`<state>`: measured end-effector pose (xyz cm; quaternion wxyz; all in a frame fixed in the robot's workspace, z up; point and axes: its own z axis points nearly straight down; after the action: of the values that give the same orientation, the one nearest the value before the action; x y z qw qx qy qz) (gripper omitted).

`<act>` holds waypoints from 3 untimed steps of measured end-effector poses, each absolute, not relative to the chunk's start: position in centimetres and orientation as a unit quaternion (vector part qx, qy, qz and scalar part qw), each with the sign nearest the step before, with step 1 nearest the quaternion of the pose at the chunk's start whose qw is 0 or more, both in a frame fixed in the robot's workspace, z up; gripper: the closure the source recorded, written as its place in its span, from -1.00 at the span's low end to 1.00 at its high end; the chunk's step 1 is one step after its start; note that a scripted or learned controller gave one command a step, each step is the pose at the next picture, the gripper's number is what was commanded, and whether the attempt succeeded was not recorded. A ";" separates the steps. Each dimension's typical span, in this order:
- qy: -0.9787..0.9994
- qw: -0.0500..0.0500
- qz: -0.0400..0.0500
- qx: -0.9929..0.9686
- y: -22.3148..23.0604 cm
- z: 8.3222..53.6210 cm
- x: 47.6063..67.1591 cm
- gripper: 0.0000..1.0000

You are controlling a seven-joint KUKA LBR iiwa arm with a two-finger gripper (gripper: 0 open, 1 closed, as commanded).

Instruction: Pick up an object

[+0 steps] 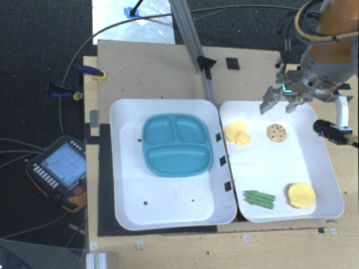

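Two bins sit on the bench; above the cookie (276, 132), the gripper (279, 102) hangs spread, empty, and should descend centred, straddling it.

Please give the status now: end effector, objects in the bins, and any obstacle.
End effector open, above right bin back edge, holding nothing. Cookie just below it, untouched. Nothing between them.

Right bin (331, 203) with open white floor through its middle, cookie (276, 133) just below the open-fingered gripper (279, 103), yellow lump (237, 133) near the left wall, green beans (259, 199) and yellow disc (301, 195) crowding the front, blue divided plate (177, 145) filling much of the left bin (126, 206)
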<state>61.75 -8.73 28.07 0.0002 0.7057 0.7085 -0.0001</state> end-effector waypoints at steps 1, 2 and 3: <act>0.709 0.001 0.001 0.706 -8.7 28.2 61.8 -1.00; 0.709 -0.001 -0.001 0.705 -7.7 22.7 61.7 -1.00; 0.708 -0.001 -0.002 0.707 -8.5 16.8 61.3 -1.00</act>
<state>61.31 -8.47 16.77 -0.0014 0.7067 0.7075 -0.0015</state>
